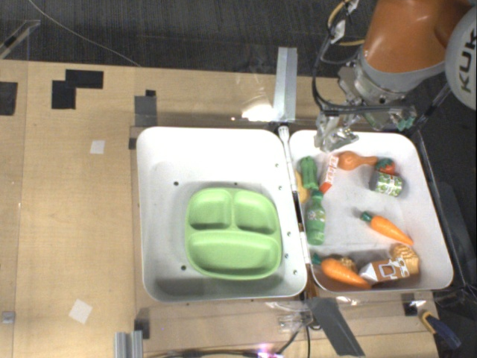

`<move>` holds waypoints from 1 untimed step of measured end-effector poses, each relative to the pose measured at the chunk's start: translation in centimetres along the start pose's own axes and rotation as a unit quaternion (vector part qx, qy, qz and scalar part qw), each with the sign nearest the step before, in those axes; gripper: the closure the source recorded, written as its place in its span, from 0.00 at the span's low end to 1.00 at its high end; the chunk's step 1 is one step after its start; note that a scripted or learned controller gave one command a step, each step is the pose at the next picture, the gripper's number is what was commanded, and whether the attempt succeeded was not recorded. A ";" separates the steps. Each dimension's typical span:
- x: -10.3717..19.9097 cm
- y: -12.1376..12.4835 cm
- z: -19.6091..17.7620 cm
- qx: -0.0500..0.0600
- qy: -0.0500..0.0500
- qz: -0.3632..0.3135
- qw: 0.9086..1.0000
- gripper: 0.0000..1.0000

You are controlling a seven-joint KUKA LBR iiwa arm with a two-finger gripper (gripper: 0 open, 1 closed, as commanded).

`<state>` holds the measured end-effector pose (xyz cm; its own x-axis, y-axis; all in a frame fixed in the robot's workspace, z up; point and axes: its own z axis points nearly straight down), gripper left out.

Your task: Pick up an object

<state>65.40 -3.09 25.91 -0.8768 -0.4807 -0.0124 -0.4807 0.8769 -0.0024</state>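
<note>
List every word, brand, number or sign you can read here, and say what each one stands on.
"KU": black letters on the arm's grey casing, cut off at the picture's edge.
Can: printed label, too blurred to read.
Small carton: print too small to read.
Green bottle: label blurred, unreadable.
Red-and-white packet: print unreadable.

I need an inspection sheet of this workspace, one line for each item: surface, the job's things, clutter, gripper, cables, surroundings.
Surface: wooden bench bearing left bin and right bin side by side.
Job's things: right bin holds two toy carrots, green bottle, small can, orange gourd-shaped toy, small carton.
Clutter: green divided tray in left bin.
Gripper: gripper over right bin's far left corner, nothing visibly between its fingers.
Cables: looped cables beside the wrist; thin wire behind bench.
Surroundings: black markers and tape squares on bench.
</note>
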 end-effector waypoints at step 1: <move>-1.2 7.8 0.8 -0.001 0.001 -0.006 1.000 1.00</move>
<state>62.73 4.38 25.08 -0.8706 -0.4918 -0.0104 -0.4918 0.8707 0.0002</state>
